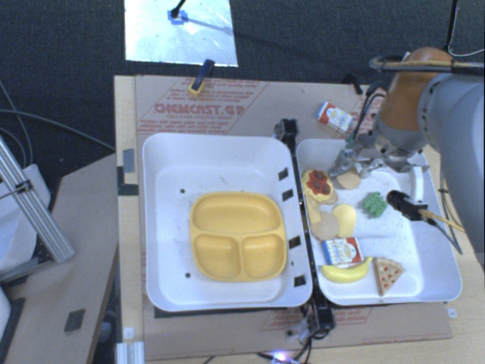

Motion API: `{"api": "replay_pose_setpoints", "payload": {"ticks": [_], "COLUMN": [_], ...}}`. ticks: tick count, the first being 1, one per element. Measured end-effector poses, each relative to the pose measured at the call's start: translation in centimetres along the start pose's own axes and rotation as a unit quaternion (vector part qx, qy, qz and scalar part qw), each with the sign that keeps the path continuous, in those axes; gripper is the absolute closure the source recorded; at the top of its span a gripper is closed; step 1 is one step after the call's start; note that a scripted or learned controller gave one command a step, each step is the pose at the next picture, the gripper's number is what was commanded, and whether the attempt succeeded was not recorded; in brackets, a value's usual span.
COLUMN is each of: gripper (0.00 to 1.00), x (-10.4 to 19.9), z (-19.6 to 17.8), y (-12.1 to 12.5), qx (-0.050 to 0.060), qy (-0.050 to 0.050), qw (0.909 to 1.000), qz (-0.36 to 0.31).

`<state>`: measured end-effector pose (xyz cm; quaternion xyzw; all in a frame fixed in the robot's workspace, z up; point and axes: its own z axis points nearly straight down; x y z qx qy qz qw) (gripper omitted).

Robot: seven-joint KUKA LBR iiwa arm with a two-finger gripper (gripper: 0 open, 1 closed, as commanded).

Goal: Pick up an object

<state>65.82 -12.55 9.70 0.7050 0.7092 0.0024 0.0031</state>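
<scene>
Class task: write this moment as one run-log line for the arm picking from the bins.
arm: over right bin | gripper: low at bin's far end, near cookie | held: nothing seen | left bin: yellow tray

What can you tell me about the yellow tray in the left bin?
The yellow tray is a plastic-looking divided plate with rounded corners: one long compartment along its far side and two smaller ones along its near side. All three look bare. It lies flat, right side up, on the floor of the left bin, toward the near right part, slightly turned against the bin's walls. Nothing rests on it, and the gripper is over in the right bin.
</scene>
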Motion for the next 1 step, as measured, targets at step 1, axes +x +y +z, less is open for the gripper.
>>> {"api": "replay_pose_setpoints", "payload": {"ticks": [1], "gripper": [1.00], "x": [6.70], "z": [-11.77], "y": [-5.01], "qx": [0.001], "qy": [0.002], "qw": [1.0000], "qz": [-0.002]}}
